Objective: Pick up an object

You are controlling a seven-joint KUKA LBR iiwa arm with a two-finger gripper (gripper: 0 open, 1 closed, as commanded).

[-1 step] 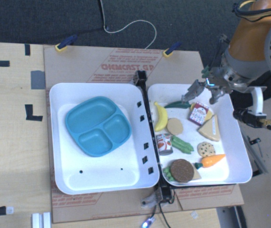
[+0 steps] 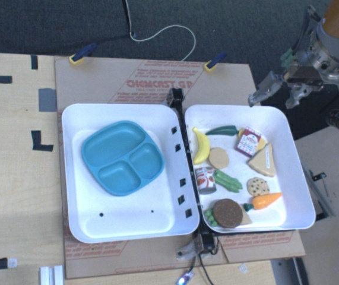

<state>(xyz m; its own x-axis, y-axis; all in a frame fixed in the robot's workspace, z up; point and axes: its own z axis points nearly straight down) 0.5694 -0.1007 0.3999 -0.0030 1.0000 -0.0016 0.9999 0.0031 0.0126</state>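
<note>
Above the right bin's [image 2: 288, 123] far corner, the gripper [image 2: 274, 97] hung with fingers spread apart, holding nothing.

The right bin [image 2: 294, 159] holds a scatter of toy foods. A yellow banana [image 2: 201, 145] curves along its left side, beside a round tan biscuit [image 2: 219, 158]. A green chilli [image 2: 221, 130] lies near the far wall. A red box [image 2: 248, 141] touches a pale sandwich wedge [image 2: 263, 160]. A small can [image 2: 205, 180] lies beside a green pea pod [image 2: 228, 181]. Nearer are a chip cookie [image 2: 257, 186], an orange carrot [image 2: 266, 200] and a brown burger patty [image 2: 227, 213].
</note>
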